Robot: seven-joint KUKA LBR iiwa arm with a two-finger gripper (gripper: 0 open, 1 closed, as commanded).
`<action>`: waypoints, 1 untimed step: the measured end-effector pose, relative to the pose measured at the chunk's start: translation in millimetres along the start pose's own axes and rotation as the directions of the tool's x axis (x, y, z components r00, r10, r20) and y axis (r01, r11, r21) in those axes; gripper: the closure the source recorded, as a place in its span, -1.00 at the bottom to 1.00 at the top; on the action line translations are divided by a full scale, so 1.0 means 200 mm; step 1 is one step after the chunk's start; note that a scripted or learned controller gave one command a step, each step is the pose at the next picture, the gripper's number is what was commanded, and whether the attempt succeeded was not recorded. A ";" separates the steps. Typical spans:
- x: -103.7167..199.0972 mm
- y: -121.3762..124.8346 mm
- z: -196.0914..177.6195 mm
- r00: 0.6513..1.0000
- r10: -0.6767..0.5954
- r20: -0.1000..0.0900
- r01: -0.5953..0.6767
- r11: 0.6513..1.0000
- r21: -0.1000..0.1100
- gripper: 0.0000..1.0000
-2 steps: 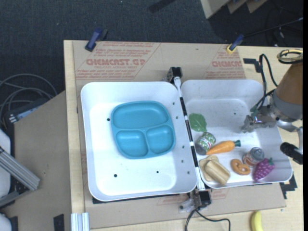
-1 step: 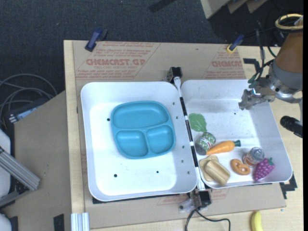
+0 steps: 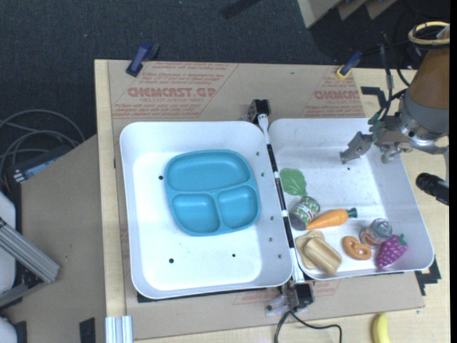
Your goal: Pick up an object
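1. Lying in the right bin, the small toys form a cluster at about 6 o'clock of that bin: an orange carrot with a green top, a green leaf, a green and white can, a tan bread roll, a brown pretzel, a purple bunch of grapes and a small grey and red piece.
2. All these look like smooth plastic; the carrot is tapered, the grapes are bumpy.
3. The gripper hangs at about 1 o'clock of the right bin, well apart from the toys, and its two grey fingers are spread with nothing between them.
4. The arm comes from 3 o'clock, grey metal with an orange band above the wrist.
5. The left bin is shallow and white and holds a blue plastic tray with three compartments.
6. Both bins rest on a brown board with red print; a blue clamp sits at its 11 o'clock corner.
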State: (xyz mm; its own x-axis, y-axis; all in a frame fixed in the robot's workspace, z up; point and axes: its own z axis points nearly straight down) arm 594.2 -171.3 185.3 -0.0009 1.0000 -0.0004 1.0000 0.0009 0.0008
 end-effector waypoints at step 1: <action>0.20 -0.40 0.51 1.000 0.001 -0.001 -0.001 1.000 0.003 -1.00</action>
State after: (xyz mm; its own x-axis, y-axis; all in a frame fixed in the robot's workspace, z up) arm 513.6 -131.9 84.0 0.0004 1.0000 0.0007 1.0000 -0.0004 -0.0019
